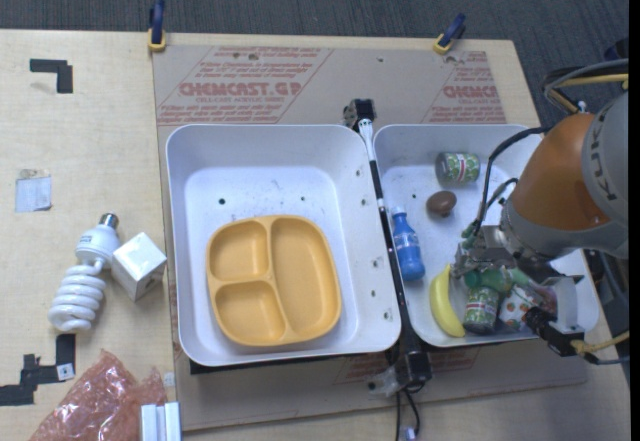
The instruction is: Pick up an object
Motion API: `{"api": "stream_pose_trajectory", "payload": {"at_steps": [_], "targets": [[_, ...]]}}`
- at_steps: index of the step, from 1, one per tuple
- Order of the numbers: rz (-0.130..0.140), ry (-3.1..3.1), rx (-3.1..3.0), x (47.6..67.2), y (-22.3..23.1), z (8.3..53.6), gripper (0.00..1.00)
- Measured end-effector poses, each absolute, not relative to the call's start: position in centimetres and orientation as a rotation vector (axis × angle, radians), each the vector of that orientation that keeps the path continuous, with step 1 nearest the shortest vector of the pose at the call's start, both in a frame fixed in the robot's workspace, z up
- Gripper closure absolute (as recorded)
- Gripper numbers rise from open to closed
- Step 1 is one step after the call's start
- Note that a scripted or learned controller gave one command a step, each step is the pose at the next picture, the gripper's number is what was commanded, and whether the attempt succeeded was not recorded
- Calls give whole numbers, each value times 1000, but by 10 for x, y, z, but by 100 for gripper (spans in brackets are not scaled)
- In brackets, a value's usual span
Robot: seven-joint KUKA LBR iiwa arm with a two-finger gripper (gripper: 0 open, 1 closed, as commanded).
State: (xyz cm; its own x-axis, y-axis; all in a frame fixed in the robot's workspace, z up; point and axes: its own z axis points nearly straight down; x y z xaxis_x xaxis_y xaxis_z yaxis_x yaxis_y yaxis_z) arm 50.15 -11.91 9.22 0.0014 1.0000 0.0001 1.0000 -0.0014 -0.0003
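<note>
**Arm low over the clutter in the right bin**

A green can lies at the near edge of the right bin, touching a banana on its left. The gripper hangs just above the can, so the reach looks under way; next it must settle on one item and lift. Whether it grips anything cannot be told. A blue bottle, a brown ball and another can lie farther off.
</note>
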Motion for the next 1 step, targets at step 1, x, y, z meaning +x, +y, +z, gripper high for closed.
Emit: {"api": "stream_pose_trajectory", "payload": {"at_steps": [1], "targets": [[-2, -2220, -2227, 503, -120, 102, 100]]}}
